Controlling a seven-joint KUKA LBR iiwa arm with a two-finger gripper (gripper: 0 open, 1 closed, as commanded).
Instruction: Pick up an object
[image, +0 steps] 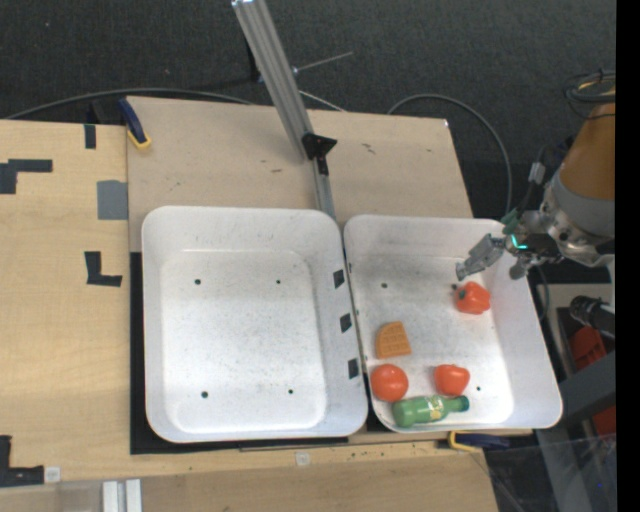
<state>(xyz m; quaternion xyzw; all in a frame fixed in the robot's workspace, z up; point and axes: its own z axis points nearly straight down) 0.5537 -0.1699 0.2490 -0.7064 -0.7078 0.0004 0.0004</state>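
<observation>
Two shallow white bins sit side by side on a wooden counter (230, 150), seen from above at a slant. The arm (590, 170), grey with an orange band, enters from the right, and its tool (497, 257) hangs over the far right part of the right bin (420, 235). The two fingers stand apart, with nothing between them. Just near of the tool, a small red object (473, 298) lies on the bin floor, close under the left finger but not gripped. Toward the bin's middle lies an orange waffle-patterned piece (393, 340). Along the near side lie a red tomato-like ball (389, 382), a second red piece (452, 379) to its right, and a green bottle (430, 408) on its side against the near wall, just near of both. The left bin (240, 320) shows a speckled white floor. A slanted metal pole (285, 85) crosses the far side of the counter, ending between the two bins.
</observation>
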